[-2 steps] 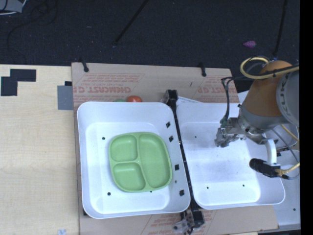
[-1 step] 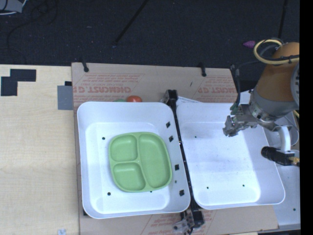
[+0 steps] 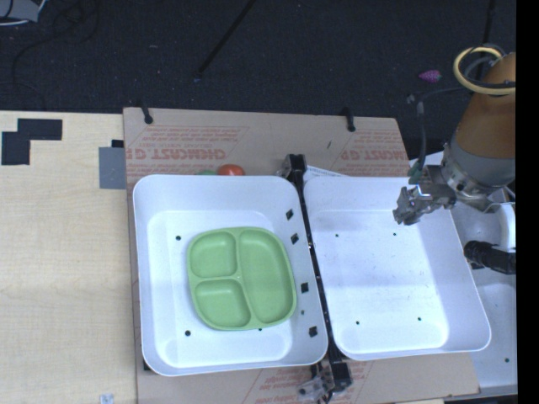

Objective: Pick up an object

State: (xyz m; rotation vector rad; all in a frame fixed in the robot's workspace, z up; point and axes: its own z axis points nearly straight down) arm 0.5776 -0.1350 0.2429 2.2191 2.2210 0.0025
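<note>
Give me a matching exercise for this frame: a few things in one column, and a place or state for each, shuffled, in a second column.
Things:
1. green divided plate
2. gripper
3. red object
4. black clips

Places:
A. behind the left bin's far rim, on the cardboard
B. lying in the left bin
C. along the seam between the two bins
D. over the right bin's far right part

Pairs: 1-B, 2-D, 3-A, 4-C
</note>
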